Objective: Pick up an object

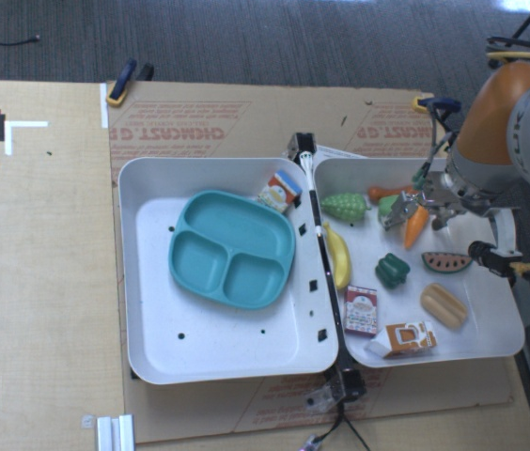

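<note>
- The grey two-finger gripper (pixel 413 212) hangs at the far end of the right white bin (pixel 491 346), its fingers closed on a slim orange toy carrot (pixel 416 225), which hangs tilted between them, just above the bin floor.
- Risk, as a judgement: the carrot is smooth, tapered moulded plastic held near one end, so it could swivel or slide out of the pinch during a lift.
- A second orange piece (pixel 384 194) and a bumpy green toy corn cob (pixel 344 206) lie close beside the gripper and could be nudged.
- Other contents of the right bin: glossy curved yellow banana (pixel 339 257), lobed green bell pepper (pixel 392 270), flat watermelon slice (pixel 447 261), rounded tan hot dog bun (pixel 444 305), two printed cardboard-like cartons (pixel 362 310).
- The left white bin (pixel 152 346) holds a teal three-compartment plastic tray (pixel 233 249), matte and shallow, with a small printed packet (pixel 278 193) near its far corner.
</note>
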### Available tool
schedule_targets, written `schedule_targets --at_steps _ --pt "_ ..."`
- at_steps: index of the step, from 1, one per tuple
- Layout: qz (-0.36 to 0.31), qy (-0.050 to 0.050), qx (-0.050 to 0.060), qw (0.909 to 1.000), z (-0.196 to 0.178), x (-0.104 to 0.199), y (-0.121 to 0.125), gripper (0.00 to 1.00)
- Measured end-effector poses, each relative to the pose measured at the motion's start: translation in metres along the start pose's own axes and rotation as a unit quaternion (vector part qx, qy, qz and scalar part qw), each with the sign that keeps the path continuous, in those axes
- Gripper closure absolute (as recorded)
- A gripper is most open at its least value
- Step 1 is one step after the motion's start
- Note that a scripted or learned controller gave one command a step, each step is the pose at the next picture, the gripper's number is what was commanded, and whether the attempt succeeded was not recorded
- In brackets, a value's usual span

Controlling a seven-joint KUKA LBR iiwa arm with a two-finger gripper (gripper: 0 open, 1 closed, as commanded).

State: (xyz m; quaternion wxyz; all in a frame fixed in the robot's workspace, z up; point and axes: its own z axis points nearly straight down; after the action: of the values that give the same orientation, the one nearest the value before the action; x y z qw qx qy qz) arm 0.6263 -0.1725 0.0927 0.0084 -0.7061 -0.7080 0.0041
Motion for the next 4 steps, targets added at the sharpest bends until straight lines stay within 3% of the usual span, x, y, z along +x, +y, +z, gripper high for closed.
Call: schedule_targets --at_steps 1,2,3,4 --pt "0.0 0.001 0.007 1.0 -0.008 0.0 -0.003 1.0" --pt "0.003 -0.003 -0.009 1.0 -0.118 0.024 -0.065 1.0" --pt "0.003 -0.003 -0.009 1.0 -0.118 0.024 -0.065 0.0" --pt "0.0 -0.005 -0.013 0.9999 -0.016 0.02 -0.008 0.0"
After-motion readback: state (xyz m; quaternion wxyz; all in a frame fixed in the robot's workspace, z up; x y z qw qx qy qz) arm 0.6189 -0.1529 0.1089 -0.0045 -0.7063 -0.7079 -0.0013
